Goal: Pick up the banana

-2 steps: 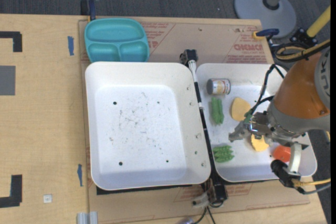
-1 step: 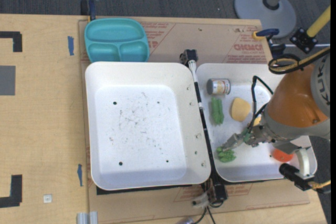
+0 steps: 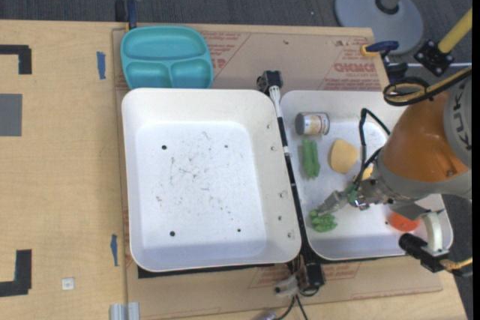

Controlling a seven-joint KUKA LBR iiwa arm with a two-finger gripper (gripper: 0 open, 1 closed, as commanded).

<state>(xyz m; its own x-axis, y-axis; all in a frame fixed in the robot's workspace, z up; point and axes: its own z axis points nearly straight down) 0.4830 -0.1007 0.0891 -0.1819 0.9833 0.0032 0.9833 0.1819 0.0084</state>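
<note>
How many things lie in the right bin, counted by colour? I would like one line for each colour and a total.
Green: 2, a long pod and a leafy piece
Yellow: 1, a rounded piece
Silver: 1, a small can
Orange-red: 1, a small piece, partly behind the arm
Total: 5

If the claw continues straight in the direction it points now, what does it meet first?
Most likely the green leafy item: the claw points toward the lower left, and that item lies just past its tips on the right bin floor. Height above it is unclear.
</note>
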